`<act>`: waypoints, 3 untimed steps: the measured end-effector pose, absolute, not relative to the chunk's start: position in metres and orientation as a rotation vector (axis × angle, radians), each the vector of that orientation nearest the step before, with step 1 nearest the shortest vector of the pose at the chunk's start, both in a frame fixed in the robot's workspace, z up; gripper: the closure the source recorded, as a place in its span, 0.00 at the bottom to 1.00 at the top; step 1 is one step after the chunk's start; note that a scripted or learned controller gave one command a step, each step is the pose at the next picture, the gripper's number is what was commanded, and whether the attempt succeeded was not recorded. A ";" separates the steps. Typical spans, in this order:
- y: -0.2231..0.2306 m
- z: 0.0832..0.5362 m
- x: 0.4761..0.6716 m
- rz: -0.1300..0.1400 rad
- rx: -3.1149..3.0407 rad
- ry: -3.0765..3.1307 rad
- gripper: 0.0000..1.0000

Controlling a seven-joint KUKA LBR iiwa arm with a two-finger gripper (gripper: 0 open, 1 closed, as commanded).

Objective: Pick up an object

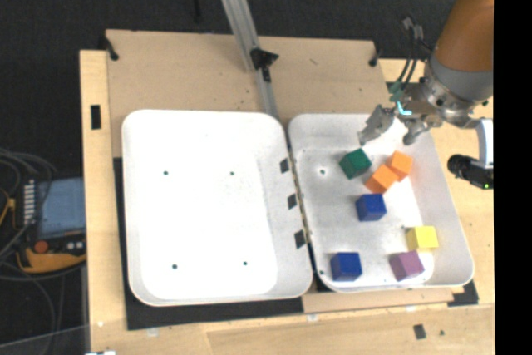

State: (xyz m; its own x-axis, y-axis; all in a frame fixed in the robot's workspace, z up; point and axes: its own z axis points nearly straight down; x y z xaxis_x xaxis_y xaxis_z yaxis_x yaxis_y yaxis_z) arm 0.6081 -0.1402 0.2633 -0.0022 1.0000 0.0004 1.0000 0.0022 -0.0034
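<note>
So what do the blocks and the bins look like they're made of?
Blocks, e.g. green block and yellow block: likely painted wood or foam, with matte, flat colour and no glare. Right bin and left bin: probably moulded plastic, smooth white with rounded corners.

The gripper (394, 125), fingers spread and holding nothing, hangs over the right bin (320, 139) near its far edge, just beyond the green cube (356, 164) and two orange cubes (391, 171).

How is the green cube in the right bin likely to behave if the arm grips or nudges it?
The green cube has flat faces and crisp edges, so it probably stays stiff and slides rather than rolls. It looks small and likely light. Lying apart from the orange blocks, it should leave the tool room on most sides.
</note>
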 end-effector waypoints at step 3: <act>-0.143 0.140 0.608 0.007 -2.222 -2.218 0.00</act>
